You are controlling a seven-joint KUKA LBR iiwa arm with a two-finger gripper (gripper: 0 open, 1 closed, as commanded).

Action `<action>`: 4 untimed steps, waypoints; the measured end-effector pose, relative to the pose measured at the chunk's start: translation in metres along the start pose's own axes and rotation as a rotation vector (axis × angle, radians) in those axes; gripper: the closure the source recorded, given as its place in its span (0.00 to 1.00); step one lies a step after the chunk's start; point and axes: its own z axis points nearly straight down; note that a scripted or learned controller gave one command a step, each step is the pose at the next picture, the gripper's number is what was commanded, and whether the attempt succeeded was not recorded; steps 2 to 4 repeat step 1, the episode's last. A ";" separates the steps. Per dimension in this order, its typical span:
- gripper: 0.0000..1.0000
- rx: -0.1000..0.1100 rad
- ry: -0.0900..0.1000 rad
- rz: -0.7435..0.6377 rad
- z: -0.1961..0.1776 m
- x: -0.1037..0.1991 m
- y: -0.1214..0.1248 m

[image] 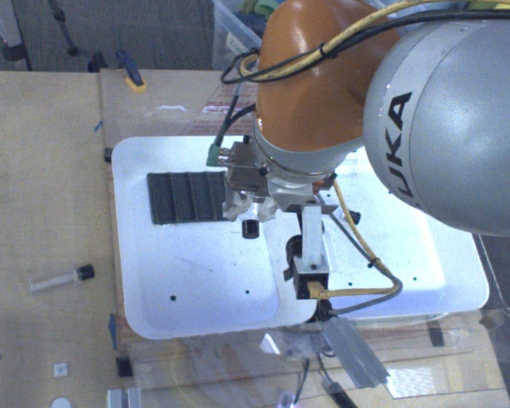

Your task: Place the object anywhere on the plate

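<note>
view: camera view, looking down at a slant
writing: black letters "UKA" run up the arm (459, 117) shell; start of the word is cut off
arm: smooth grey metal-look shell, rounded; comes in from the right
band: glossy orange dome (310, 66) above the wrist
gripper: pale metal (251, 213), low over the left bin (195, 300), just right of the plate
jaws: cannot tell whether released or clenched, wrist blocks them
block: small, black, squarish (250, 229); right under the gripper tip, over the left bin floor, just beside the plate's right edge and not on it; contact with the gripper cannot be told
plate: dark grey flat rectangle (187, 198), ribbed in wide strips, matte; lies in the upper part of the left bin
left bin: shallow, white, smooth, rounded corners; a few tiny dark dots on the floor
right bin: same white plastic look (425, 270), side by side with the left one, mostly under the arm
bench: tan, wood-look (42, 185)
tube: clear, thin, black cap (58, 279); on the bench left of the bins
clip: blue (133, 75), at the bench's far edge
box: clear (238, 7), colourful items inside, behind the bench
</note>
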 end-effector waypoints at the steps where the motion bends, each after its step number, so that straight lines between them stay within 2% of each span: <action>1: 1.00 0.000 0.000 0.414 0.031 0.026 -0.017; 4: 1.00 0.000 0.000 0.414 0.031 0.026 -0.017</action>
